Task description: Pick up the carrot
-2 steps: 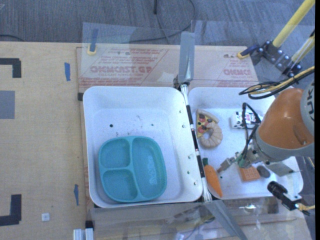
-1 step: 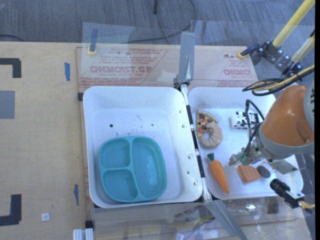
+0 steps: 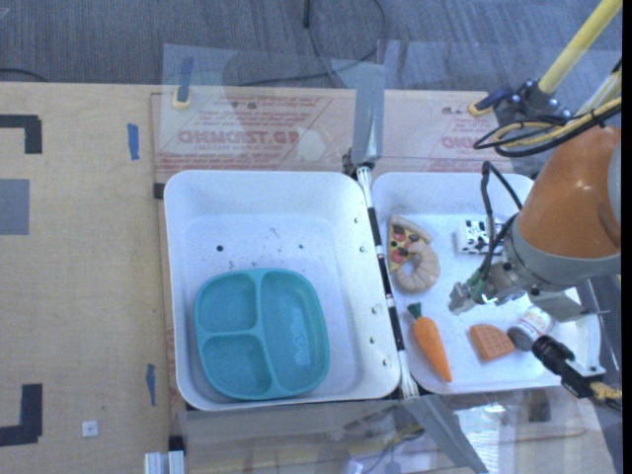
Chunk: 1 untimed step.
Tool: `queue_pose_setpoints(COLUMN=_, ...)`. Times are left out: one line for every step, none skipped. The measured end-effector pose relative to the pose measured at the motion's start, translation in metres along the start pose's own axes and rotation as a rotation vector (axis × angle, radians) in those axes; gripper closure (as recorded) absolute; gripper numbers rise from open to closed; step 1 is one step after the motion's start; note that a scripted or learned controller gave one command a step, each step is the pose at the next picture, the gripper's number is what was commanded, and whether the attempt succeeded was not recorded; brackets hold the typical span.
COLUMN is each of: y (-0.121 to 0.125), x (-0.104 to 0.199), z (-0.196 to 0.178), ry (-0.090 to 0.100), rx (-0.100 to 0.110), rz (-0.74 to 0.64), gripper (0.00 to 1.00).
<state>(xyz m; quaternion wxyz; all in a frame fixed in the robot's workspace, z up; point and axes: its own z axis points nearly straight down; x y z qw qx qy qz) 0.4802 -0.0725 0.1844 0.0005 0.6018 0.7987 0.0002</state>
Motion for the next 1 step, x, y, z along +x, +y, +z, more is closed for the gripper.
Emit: queue_pose_setpoints(y=0.0201, x=0.0724, z=0.0002, ry=0.001, rx=0.001, rz=0.112, gripper=1.00)
